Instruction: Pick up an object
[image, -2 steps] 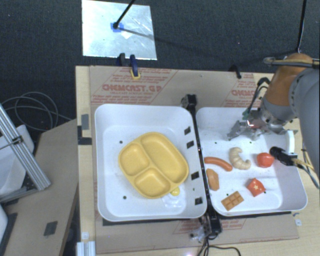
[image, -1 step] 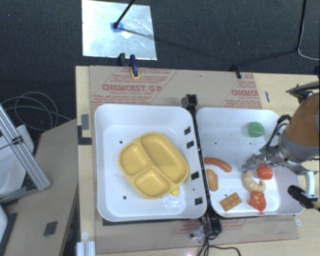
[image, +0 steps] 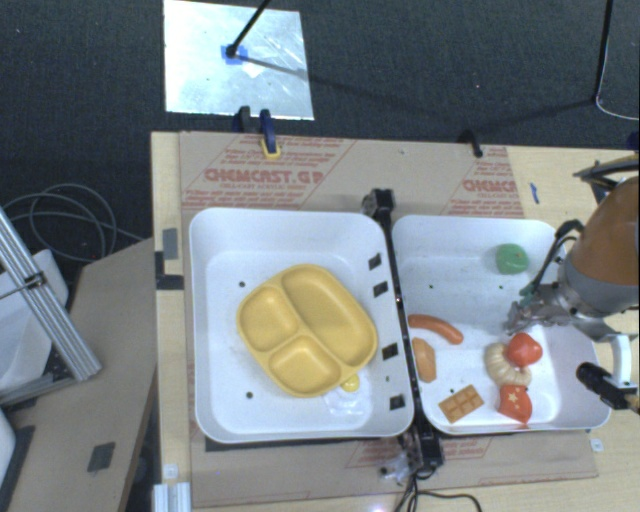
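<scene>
Now over the right bin (image: 470, 235): gripper (image: 523, 318) low among toy foods.

Finger spread impossible to tell; nothing visibly between them. Just beside the tip: red tomato (image: 523, 350) atop a beige pastry (image: 505, 367). Near: strawberry (image: 515, 402), waffle (image: 461, 403), sausage (image: 436, 328), green ball (image: 512, 259). Left bin (image: 215, 300): yellow divided plate (image: 305, 329).

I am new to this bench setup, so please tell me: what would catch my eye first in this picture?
The yellow divided plate stands out, lying in the middle of the left bin. The right bin holds small toy foods: a green piece near its far side, and a red tomato close to the gripper.
</scene>
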